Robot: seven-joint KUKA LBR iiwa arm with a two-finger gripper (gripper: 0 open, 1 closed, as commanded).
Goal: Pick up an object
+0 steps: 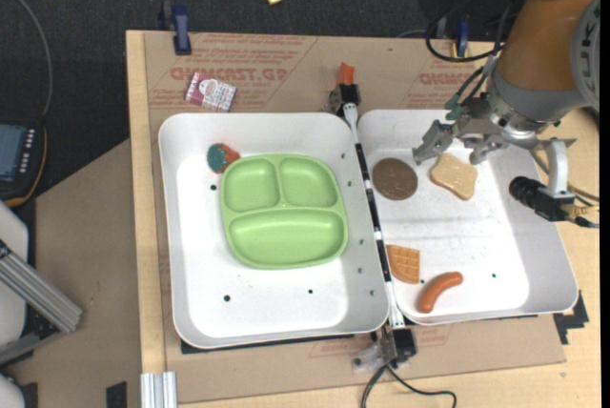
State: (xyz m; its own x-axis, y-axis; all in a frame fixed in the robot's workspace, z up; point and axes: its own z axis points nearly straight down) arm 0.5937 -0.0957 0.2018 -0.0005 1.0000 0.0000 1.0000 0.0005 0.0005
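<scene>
- We see the two-finger gripper point(456, 141) over the far part of the right white bin point(534, 277), arm coming in from the right.
- Fingers are spread apart, nothing between them; one finger point(428, 143) points left, the other point(479, 147) sits over the far edge of the tan slice of toy bread point(454, 176).
- Bread lies on the bin floor just near of the gripper; we can't tell whether the finger touches it.
- Round brown toy patty point(394, 178) lies just left of the bread, close to the divider between bins.
- Orange waffle-patterned square point(404, 263) and red-orange toy sausage point(438, 290) lie at the near left of the right bin, just beside each other.
- Left white bin point(191, 282) holds a light green three-compartment plastic plate point(282, 211), roughly centred.
- Small round red-and-teal object point(223, 156) sits just beside the plate's far left corner.
</scene>
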